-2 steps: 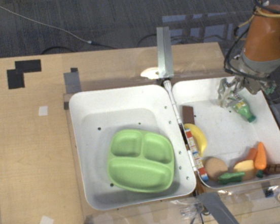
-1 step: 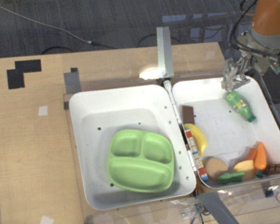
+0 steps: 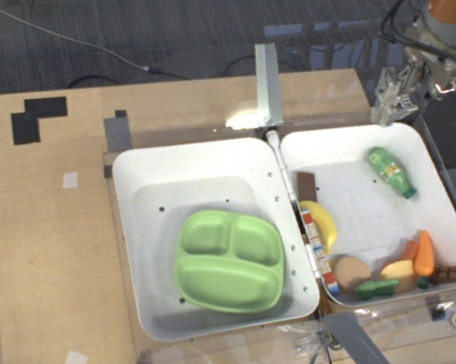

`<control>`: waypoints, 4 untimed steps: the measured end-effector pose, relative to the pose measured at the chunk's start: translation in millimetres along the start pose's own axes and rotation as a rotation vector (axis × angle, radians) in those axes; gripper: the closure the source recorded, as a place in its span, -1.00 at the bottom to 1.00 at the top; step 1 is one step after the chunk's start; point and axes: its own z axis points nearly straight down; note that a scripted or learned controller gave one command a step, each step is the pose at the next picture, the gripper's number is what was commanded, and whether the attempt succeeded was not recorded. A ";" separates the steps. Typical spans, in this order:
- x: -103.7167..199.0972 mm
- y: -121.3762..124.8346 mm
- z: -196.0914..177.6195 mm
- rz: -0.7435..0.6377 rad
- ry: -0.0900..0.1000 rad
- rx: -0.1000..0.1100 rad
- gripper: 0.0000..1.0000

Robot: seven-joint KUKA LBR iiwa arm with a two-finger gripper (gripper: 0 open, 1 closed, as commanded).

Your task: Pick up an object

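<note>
The right bin (image 3: 429, 192) holds several toy foods. A green bottle (image 3: 390, 171) lies near its far right corner. A banana (image 3: 323, 223) and a brown bar (image 3: 305, 183) lie along its left wall. At the near edge sit a tan potato (image 3: 351, 270), a green pod (image 3: 377, 287), a yellow piece (image 3: 396, 271), an orange carrot (image 3: 422, 253) and a brown block (image 3: 450, 274). My gripper (image 3: 396, 98) hangs above the bin's far right rim, open, with nothing between its fingers. It is up and right of the bottle.
The left bin (image 3: 147, 229) holds a green divided plate (image 3: 230, 260). A metal post (image 3: 268, 84) stands behind the wall between the two bins. A thin printed box (image 3: 311, 245) leans along that wall. Cables run behind the arm at top right.
</note>
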 end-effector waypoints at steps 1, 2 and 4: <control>-6.3 47.2 11.7 0.125 0.006 -0.003 1.00; 54.6 15.5 17.3 -0.237 0.007 -0.002 1.00; 28.7 32.9 -9.6 0.255 0.002 0.000 1.00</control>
